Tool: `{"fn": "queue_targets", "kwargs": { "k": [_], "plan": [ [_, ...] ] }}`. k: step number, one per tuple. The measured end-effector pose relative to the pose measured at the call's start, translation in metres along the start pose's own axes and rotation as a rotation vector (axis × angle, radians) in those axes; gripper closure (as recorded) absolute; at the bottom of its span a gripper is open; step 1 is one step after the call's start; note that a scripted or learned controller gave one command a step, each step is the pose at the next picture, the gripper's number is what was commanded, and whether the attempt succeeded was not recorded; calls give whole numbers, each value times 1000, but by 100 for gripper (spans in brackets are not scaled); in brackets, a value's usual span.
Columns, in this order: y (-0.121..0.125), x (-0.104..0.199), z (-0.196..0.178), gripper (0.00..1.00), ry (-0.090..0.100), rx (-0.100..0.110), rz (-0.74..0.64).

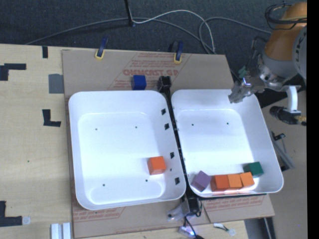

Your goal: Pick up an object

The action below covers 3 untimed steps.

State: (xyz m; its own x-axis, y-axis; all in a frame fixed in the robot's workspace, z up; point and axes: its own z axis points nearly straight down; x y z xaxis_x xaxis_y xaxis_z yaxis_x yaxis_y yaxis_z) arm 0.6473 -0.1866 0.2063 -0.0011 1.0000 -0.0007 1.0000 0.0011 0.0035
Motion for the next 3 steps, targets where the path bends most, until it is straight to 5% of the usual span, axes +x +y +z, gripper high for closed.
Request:
{"fn": "queue_targets", "kwargs": {
  "k": [1,3],
  "plan": [
    [1,0,-44,100,0,0,1],
    [-33,102,-32,100,2,5,-3]
  ]
}}
